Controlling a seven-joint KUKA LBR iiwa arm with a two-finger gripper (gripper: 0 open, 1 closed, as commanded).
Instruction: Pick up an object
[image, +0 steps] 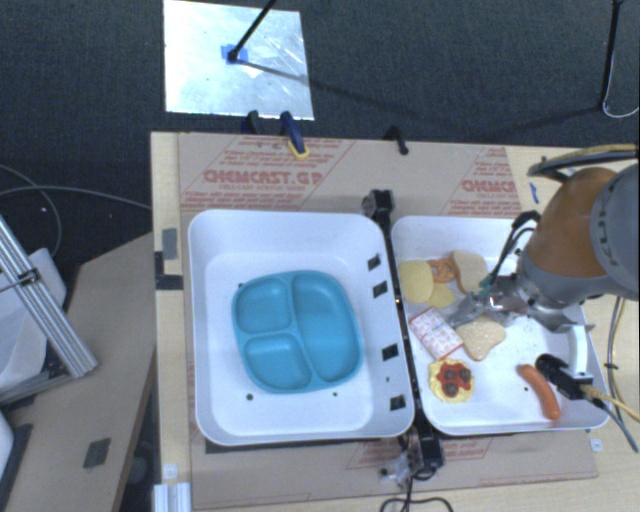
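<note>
The bread slice (482, 338) lies in the right bin (497, 232), just under and slightly beyond my gripper (478, 305), its long side running crosswise to my reach. Whether my jaws are spread or clenched I cannot tell. A patterned card (433, 331) sits beside it to the bin-divider side, a small pizza (452, 379) nearer the front, a sausage (541, 391) behind my wrist.

Dark carpet (80, 90) lying around the bench. Shiny foil sheet (238, 60) sitting at 12 o'clock. Aluminium frame (35, 300) leaning at 9 o'clock. Black cable (610, 60) hanging at 2 o'clock.
</note>
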